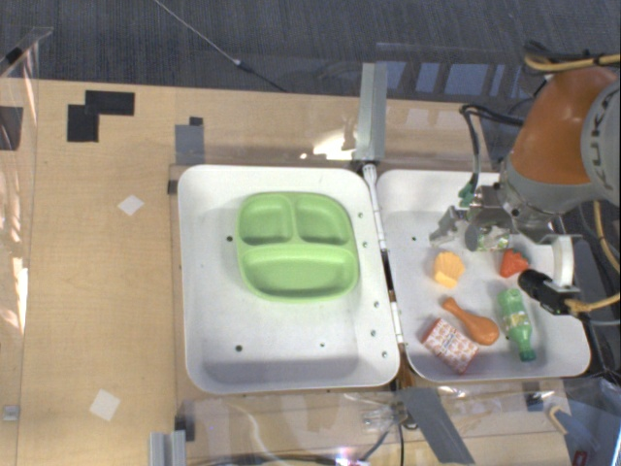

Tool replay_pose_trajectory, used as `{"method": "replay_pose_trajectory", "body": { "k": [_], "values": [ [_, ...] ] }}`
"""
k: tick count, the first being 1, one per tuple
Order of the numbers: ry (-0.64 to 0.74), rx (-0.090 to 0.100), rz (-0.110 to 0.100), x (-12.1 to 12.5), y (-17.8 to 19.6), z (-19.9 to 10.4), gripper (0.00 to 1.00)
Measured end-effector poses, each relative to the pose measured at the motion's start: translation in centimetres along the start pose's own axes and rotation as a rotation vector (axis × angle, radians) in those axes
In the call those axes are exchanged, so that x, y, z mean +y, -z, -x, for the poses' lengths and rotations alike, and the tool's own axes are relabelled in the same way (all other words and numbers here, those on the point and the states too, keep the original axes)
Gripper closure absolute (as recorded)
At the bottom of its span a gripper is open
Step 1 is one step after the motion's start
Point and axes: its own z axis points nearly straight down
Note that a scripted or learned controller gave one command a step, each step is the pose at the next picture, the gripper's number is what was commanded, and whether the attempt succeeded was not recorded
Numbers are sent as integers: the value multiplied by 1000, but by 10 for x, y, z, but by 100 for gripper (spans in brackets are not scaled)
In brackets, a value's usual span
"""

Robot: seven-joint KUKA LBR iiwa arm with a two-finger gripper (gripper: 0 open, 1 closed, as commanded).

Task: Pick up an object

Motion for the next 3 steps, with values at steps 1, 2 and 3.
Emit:
{"method": "replay_pose_trajectory", "body": {
  "k": [1,2,3],
  "values": [
    [-120,-1,7,2,-98,34,0],
    [-119,-2,13,4,-85,34,100],
    [-203,0,2,31,28,-41,100]
  ]
}}
